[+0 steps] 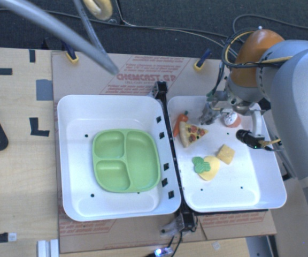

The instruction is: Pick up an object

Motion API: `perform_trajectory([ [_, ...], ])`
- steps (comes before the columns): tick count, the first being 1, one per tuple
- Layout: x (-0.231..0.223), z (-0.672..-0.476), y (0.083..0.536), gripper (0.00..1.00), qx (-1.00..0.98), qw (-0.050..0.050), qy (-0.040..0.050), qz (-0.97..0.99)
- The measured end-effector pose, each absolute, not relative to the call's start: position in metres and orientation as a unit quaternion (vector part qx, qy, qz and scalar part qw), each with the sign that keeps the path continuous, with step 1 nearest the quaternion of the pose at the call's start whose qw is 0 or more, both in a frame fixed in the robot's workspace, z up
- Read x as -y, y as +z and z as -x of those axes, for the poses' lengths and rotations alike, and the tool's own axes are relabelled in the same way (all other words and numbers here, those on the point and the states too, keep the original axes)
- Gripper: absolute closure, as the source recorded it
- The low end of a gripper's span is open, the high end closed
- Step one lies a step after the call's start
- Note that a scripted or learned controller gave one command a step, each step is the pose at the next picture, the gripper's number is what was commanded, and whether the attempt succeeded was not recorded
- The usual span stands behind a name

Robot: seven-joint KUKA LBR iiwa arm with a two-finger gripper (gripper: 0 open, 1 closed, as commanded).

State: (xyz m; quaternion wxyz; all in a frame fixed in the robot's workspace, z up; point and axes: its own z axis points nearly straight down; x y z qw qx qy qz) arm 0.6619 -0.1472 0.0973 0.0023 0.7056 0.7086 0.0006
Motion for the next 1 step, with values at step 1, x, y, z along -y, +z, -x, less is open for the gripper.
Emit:
perform_trajectory([
  [1,0.1524,-0.6546,0.1514,1.00,-0.707,0.001,0.0010,-0.707],
])
